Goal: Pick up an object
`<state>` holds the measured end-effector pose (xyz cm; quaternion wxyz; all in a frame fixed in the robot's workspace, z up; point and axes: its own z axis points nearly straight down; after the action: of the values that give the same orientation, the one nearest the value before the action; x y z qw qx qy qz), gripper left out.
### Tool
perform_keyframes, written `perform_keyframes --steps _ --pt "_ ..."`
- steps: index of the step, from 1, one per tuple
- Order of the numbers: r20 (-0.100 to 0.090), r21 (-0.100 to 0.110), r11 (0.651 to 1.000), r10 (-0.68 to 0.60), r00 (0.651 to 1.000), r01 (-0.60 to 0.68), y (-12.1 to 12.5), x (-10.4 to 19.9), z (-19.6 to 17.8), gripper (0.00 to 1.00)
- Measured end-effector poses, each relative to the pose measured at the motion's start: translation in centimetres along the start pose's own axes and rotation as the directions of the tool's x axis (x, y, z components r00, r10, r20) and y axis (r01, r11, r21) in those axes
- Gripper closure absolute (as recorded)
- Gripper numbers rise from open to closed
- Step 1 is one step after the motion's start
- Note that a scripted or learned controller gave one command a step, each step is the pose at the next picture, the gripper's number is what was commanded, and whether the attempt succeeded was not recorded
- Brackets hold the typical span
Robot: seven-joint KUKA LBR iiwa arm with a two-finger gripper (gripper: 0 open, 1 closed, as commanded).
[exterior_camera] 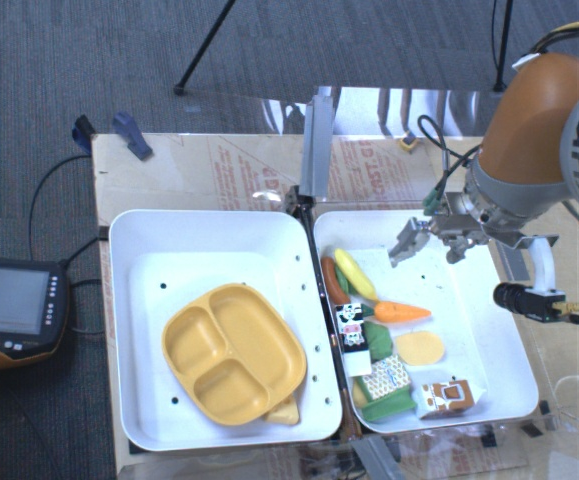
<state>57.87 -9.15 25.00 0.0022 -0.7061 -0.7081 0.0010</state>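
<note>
The right bin [489, 313] holds a pile of toy food along its left side: a yellow banana [355, 273], an orange carrot [402, 313], a brown sausage [332, 280], a cow-patterned box [350, 326], a pale yellow disc [420, 348] and a brown-and-white carton [444, 396]. My gripper [432, 246] hangs over the far part of this bin, above and to the right of the banana. Its two fingers are spread open with nothing between them.
The left bin [149, 258] holds a yellow divided plate [234, 353]. A green piece [387, 406] and a patterned box [387, 376] lie near the right bin's front. A metal post [316, 148] stands behind the bins. A pendant [14, 308] lies on the floor at left.
</note>
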Motion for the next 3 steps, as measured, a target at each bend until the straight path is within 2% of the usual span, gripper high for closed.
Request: perform_keyframes --steps 1,2,3 --pt "-0.003 0.012 0.993 -0.116 0.993 0.116 1.6 1.2 10.9 0.00" --pt "-0.001 0.007 0.995 -0.096 0.995 0.096 3.4 0.3 16.7 0.00" --pt "-0.001 0.001 0.996 -0.090 0.996 0.090 3.6 0.2 15.4 1.00"
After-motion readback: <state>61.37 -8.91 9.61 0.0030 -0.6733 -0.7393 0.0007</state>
